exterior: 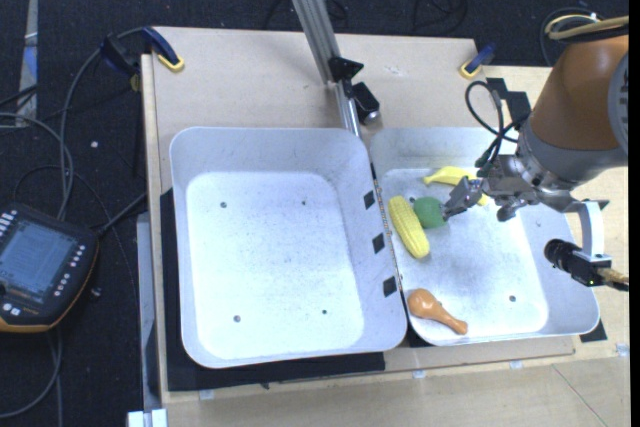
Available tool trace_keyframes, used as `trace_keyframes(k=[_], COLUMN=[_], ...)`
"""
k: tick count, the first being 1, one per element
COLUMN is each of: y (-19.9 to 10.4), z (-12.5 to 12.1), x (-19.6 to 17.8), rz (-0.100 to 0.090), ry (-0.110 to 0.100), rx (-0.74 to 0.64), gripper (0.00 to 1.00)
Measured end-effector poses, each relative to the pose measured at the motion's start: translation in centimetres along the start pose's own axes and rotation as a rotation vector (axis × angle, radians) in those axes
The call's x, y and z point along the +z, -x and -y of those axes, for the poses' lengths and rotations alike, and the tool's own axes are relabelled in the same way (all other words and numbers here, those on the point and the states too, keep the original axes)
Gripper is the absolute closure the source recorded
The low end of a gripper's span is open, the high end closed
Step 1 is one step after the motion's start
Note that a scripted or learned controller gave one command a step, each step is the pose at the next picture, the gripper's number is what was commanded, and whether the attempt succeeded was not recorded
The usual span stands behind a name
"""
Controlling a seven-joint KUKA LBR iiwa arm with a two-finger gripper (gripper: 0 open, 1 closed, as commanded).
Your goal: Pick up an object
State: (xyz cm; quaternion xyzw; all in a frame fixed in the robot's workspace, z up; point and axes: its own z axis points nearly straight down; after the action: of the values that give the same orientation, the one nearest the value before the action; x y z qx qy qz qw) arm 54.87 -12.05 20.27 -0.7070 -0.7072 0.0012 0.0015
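Four objs sit in the right bin (560, 310), toward its 9–11 o'clock side: a corn cob (409, 227) lying lengthwise near the divider, a small green round piece (428, 212) touching the cob at its 2 o'clock, a banana (450, 177) at the bin's 12 o'clock, and an orange gourd-shaped toy (436, 309) apart at 7 o'clock. The gripper (462, 199) hangs just beside the green piece, at its 3 o'clock, w/ the banana just above; its dark fingers look parted a little w/ nothing between them, so no hold yet. Likely pick: green piece or cob. All look like light, stiff plastic toys, prob. smooth and slippery; round ones may squirt out of a pinch. Best bet is the cob, taken across its narrow width at mid-length. The left bin (200, 155) sits at 9 o'clock of it all.
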Motion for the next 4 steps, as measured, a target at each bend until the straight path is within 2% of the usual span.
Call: trace_keyframes(k=[1,2,3,4], y=[0.4,0.4,0.4,-0.1], z=[-0.4,-0.2,-0.4,-0.4], x=[4.4,10.8,9.5,3.3], rz=[0.0,-0.001,0.0,0.001], ry=[0.0,-0.001,0.004,0.009], rx=[0.0,0.0,0.0,-0.001], gripper=[0.0,0.0,1.0,1.0])
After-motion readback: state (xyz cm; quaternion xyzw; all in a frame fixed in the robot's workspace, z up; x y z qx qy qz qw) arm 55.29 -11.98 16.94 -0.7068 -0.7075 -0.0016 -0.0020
